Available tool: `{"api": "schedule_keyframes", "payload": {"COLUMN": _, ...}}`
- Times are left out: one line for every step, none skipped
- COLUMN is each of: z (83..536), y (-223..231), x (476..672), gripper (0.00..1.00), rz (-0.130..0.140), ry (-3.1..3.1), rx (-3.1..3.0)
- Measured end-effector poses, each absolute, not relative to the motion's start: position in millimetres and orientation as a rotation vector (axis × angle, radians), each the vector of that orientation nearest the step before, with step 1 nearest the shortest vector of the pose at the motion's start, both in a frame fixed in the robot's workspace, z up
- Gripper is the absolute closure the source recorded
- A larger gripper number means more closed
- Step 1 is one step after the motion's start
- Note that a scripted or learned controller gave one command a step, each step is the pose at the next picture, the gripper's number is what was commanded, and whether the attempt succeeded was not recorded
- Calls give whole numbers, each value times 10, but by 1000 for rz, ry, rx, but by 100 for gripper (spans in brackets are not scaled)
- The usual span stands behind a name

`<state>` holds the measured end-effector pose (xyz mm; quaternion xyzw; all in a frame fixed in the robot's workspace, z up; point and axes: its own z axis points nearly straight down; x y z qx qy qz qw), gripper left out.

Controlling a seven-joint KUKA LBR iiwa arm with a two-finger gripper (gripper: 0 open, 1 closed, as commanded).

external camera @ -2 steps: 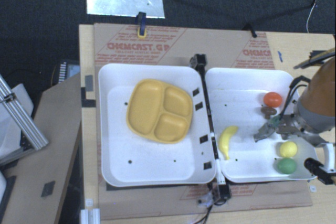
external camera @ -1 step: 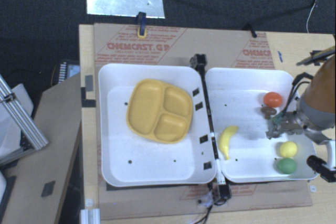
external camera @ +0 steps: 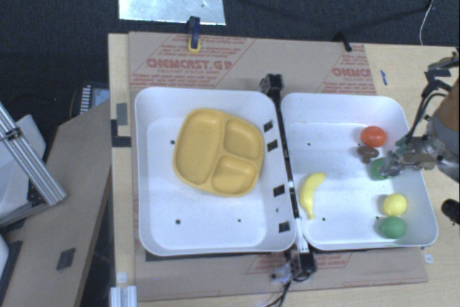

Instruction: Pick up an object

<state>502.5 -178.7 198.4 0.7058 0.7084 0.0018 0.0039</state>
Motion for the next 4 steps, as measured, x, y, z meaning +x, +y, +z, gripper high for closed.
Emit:
{"api": "schedule_keyframes", "payload": {"z": 2586, "y": -1786, "x": 5127, "gripper": 100, "rz": 6, "ry": 2221, "rx": 2211}}
{"api": "schedule_keyframes", "payload": {"z": 2759, "y": -1788, "x": 5138, "gripper": 100, "rz": 3, "ry": 2223, "rx": 2214}}
{"api": "schedule_keyframes", "payload": {"z": 2602, "y": -1253, "x": 5201, "gripper": 100, "rz": 4, "ry": 2232, "rx": 2210}}
{"api": "schedule_keyframes", "payload": {"z": 2633, "y": -744, "x": 5158, "gripper": 100, "rz": 5, "ry": 2233, "rx": 2210}}
